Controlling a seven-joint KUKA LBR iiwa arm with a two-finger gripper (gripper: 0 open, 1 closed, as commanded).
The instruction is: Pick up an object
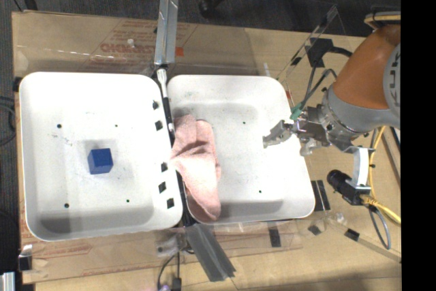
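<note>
A small blue cube (101,160) sits in the left bin (41,99), left of its middle. A pink cloth (197,165) lies crumpled along the left side of the right bin (272,88), draped against the divider between the bins. My gripper (276,135) hangs over the right part of the right bin, well to the right of the cloth, with the grey and orange arm (368,88) behind it. Nothing shows between its fingers.
Black clips (163,146) line the divider between the bins. A grey bar (165,27) stands at the back above the divider, and another grey piece (211,255) lies at the front. Cables (371,204) and brackets sit at the right of the bench.
</note>
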